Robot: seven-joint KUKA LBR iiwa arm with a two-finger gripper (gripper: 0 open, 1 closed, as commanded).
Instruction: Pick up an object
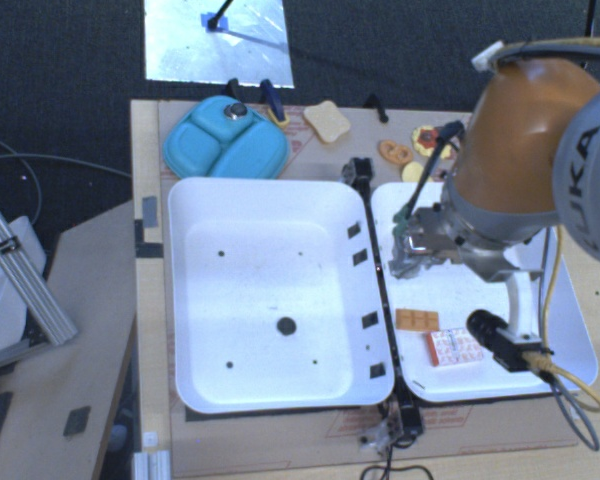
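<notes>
While the grey and orange arm [525, 148] reaches in over the right bin [580, 353], its pincer [412, 250] hangs low above that bin's upper left part, and how far it is open cannot be told. On the counter [100, 298] the left bin [195, 208] sits beside it. A brown waffle-like piece [417, 320] and a red-and-white patterned block [454, 347] lie just below the pincer.

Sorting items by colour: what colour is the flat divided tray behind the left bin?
Light blue; the divided tray shows clearly in the camera view.
</notes>
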